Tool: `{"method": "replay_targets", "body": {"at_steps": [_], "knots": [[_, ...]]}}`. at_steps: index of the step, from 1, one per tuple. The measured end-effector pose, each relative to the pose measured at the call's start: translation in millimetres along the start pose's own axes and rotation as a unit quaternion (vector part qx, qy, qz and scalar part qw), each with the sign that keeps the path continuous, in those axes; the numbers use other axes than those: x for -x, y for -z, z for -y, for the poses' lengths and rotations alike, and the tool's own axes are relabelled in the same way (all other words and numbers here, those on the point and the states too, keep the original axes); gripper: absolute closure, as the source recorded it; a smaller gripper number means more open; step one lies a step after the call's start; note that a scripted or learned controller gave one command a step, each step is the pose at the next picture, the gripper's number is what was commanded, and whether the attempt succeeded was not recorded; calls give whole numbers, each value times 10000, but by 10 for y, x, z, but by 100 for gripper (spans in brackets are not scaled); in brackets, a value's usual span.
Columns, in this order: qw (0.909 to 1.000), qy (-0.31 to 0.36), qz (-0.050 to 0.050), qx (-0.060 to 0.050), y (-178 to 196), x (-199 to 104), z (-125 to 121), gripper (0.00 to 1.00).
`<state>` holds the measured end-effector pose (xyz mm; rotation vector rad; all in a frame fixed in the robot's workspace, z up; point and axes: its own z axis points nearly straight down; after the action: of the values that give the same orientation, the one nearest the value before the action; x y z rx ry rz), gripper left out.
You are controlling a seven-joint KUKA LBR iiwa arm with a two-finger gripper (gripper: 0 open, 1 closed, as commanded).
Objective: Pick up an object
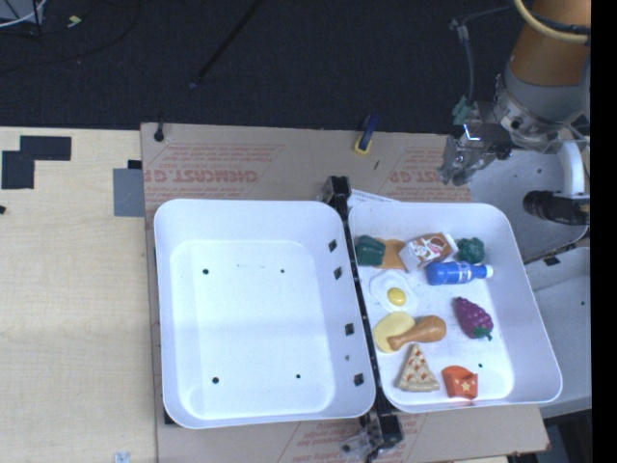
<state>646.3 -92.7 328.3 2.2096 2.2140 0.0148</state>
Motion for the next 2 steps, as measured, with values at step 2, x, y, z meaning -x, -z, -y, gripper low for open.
{"method": "replay_targets", "body": {"at_steps": [2], "knots": [[9999,-14,-14,-111,-1404,-678,319,100]]}}
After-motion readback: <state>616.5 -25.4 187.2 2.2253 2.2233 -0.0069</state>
